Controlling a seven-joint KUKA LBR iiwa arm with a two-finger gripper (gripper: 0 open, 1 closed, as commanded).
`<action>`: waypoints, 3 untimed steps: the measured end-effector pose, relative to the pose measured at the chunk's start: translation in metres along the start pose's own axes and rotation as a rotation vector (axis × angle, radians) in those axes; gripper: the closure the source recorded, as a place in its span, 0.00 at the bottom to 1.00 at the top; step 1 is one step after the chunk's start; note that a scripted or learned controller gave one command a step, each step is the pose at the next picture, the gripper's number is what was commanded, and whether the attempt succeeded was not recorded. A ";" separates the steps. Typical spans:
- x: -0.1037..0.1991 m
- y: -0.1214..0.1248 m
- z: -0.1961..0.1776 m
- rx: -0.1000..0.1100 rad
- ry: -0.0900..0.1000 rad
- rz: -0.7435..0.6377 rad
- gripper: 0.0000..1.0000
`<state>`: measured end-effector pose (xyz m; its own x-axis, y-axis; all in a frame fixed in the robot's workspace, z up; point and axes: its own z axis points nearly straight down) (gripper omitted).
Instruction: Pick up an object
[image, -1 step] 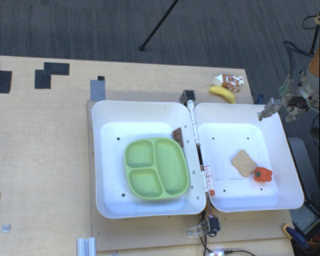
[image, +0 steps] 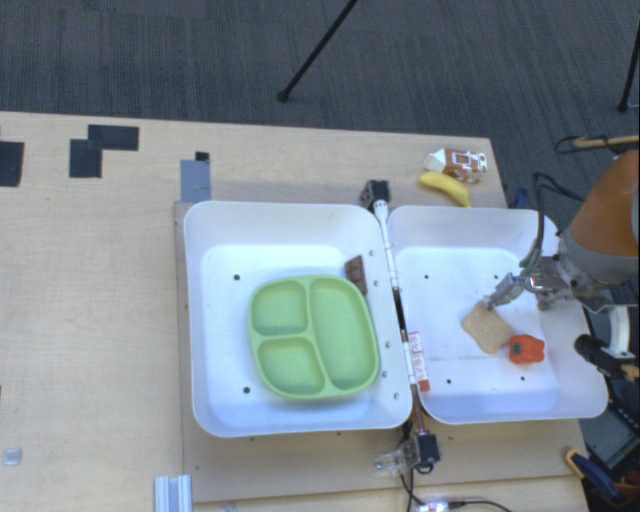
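Hovering: tool (image: 505, 291) in right bin (image: 450, 395) | tan block (image: 487, 327) just below-left, lying diagonally | grip state unclear

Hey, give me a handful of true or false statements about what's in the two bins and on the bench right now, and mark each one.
1. The green divided plate lies in the left bin. True.
2. The orange object sits in the left bin. False: it is in the right bin, beside the tan slice-shaped piece.
3. A banana lies on the bench outside the bins. True.
4. The green divided plate has five compartments. False: it has three.
5. The end effector is over the left bin. False: it is over the right bin, near the tan slice-shaped piece.
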<state>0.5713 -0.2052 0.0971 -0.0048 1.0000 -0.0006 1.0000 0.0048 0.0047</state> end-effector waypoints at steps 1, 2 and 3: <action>0.065 -0.056 0.008 -0.007 -0.001 0.002 0.00; 0.066 -0.053 -0.004 -0.013 0.000 0.001 1.00; 0.049 -0.079 0.007 -0.013 -0.003 0.002 1.00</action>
<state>0.4922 -0.1566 0.0894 -0.0029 1.0000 -0.0038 0.9998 0.0030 0.0173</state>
